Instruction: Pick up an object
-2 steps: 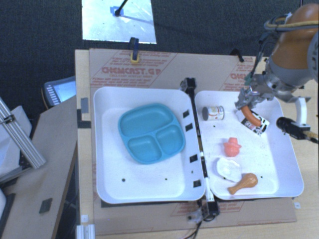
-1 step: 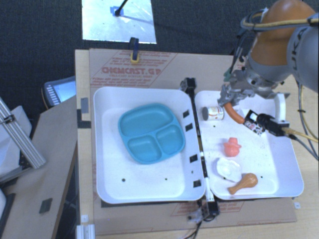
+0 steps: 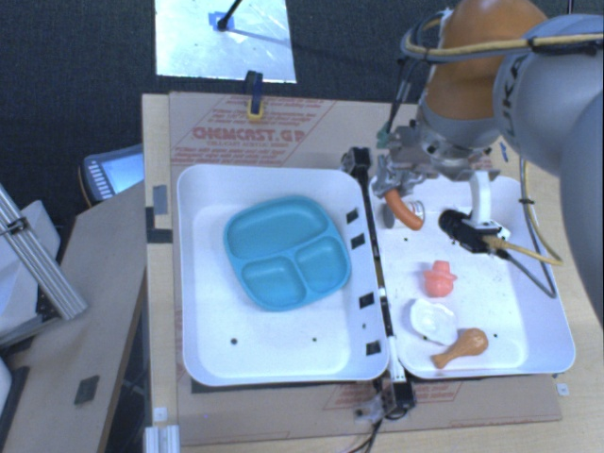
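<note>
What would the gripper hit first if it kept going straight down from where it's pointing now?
Most likely the orange carrot-like toy lying under the gripper in the right bin; depth is hard to judge from this slanted view.

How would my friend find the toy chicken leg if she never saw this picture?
Look in the right white bin, then go down to its near edge. The chicken leg lies there, just below a white fried egg. It is the only golden-brown toy, fat at one end and thin at the other.

Orange carrot [image 3: 406,212], tilted, right bin's [image 3: 538,343] far-left corner
</note>
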`<state>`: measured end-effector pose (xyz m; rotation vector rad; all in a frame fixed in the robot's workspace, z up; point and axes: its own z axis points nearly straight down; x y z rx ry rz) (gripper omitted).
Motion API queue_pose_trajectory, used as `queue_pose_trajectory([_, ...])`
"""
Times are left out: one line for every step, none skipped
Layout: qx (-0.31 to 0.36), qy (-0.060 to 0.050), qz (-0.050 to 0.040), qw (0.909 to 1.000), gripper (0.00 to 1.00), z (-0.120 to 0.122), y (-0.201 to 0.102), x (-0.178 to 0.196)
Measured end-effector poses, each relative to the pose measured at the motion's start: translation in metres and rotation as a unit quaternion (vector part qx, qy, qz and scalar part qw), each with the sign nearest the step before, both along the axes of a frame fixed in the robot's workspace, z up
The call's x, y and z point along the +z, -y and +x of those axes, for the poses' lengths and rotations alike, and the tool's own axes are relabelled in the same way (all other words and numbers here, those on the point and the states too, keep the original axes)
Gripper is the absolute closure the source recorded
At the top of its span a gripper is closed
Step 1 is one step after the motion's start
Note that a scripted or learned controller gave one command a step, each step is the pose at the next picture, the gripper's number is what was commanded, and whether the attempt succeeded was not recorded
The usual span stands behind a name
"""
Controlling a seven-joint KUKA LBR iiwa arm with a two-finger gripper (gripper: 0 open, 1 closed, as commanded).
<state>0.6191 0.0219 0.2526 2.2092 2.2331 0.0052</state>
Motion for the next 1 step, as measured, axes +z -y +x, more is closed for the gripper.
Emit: queue_pose_trajectory([-0.001,0.001,-0.0002,1.0,1.0,0.0137,-0.0511,0.0033])
